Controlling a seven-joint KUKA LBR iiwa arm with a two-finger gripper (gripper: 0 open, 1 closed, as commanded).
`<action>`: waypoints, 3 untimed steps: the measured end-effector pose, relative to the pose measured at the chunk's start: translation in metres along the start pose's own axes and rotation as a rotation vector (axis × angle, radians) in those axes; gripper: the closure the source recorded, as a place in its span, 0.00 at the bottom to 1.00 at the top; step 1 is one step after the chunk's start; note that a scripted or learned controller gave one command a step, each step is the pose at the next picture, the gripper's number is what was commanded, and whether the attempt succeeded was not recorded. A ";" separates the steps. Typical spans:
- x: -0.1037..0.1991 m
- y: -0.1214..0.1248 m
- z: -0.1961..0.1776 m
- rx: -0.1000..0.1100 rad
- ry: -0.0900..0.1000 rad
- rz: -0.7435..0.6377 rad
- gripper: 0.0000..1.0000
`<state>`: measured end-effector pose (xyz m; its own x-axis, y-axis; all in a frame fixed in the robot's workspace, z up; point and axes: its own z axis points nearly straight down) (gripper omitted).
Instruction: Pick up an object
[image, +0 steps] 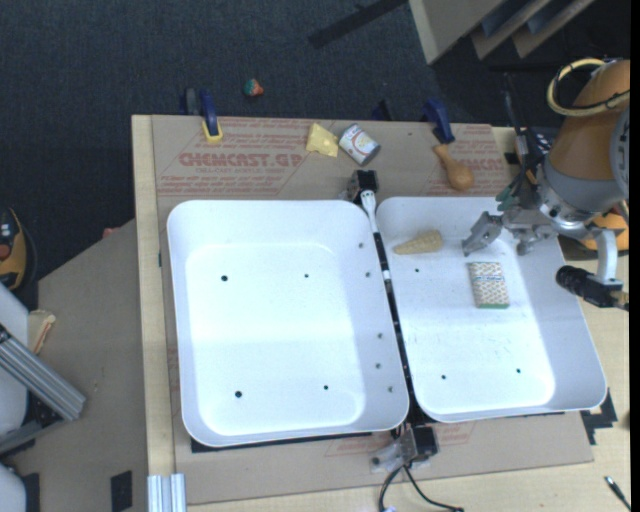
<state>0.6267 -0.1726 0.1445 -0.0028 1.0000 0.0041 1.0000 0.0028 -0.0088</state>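
Nearest the camera in the right bin (560, 390) lies a small patterned pad (488, 284), probably light and soft, best pinched across its narrow sides; my fingers (500, 230) hover spread apart just above it.

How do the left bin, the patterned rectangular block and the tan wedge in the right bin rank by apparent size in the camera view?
1. left bin, by far the largest.
2. and 3. patterned block and tan wedge: these look too alike in size to rank.
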 end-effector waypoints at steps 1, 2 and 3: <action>0.012 -0.045 0.059 -0.019 -0.010 0.002 0.00; 0.009 -0.042 0.043 -0.027 -0.015 0.004 1.00; -0.011 -0.152 -0.030 -0.006 -0.004 0.010 1.00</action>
<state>0.4754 -0.1846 0.1756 0.0068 1.0000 -0.0004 1.0000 -0.0068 -0.0024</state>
